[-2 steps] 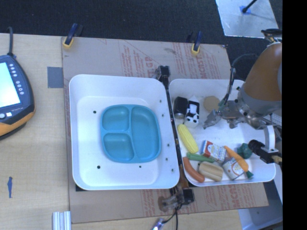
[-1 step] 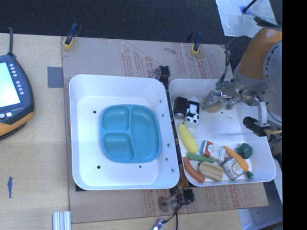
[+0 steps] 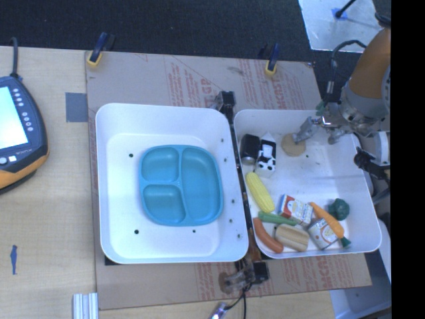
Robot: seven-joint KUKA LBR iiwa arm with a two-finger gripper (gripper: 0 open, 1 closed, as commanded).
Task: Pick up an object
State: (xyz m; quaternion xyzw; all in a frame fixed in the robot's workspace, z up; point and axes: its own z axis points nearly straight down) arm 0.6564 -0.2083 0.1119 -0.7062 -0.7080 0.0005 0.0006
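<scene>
I see a pale wood bench (image 3: pixel 46 231) on dark floor, brown cardboard (image 3: pixel 166 85) under two white bins. Left bin (image 3: pixel 113 178) holds a blue divided plate (image 3: pixel 180 185); right bin (image 3: pixel 362 178) holds toy food, corn (image 3: pixel 259 191) included. The gripper (image 3: pixel 307 131) hangs by a tan disc (image 3: pixel 293 145); its grip I cannot tell.

Pale wooden bench (image 3: pixel 53 231), brown cardboard sheet (image 3: pixel 166 78), dark floor (image 3: pixel 166 8)

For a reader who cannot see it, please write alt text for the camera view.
A grey robot arm's two-finger gripper hovers by a round tan cookie in the right white bin, among toy foods like a yellow corn cob. The left white bin holds a blue divided plate.
</scene>
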